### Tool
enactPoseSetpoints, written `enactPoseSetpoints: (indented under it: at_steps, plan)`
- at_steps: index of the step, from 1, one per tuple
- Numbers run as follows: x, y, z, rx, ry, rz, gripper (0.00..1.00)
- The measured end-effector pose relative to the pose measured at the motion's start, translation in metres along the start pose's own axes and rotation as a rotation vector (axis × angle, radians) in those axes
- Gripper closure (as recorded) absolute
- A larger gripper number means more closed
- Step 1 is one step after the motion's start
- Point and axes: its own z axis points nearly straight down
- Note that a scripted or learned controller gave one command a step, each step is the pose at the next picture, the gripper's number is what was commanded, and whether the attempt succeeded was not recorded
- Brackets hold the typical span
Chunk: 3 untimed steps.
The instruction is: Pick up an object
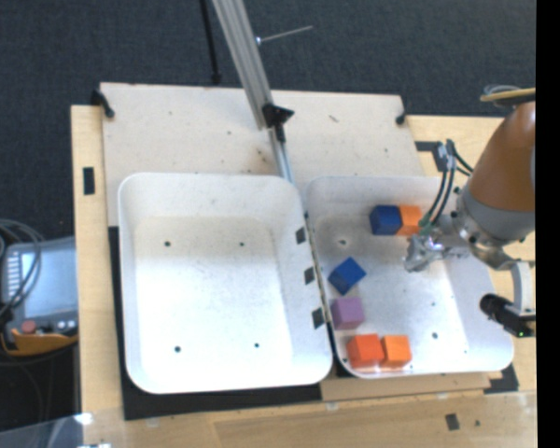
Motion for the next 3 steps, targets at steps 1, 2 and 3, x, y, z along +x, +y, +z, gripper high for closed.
enactPoseSetpoints:
  at_steps: [1,2,3]
  plan:
    - [-0.001,0.002,-0.054,-0.001,0.0,-0.014,1.0]
    - [0.056,0.014,-0.058,0.004,0.004,-0.019,1.0]
    - [0.099,0.034,-0.048,0.005,0.002,-0.016,1.0]
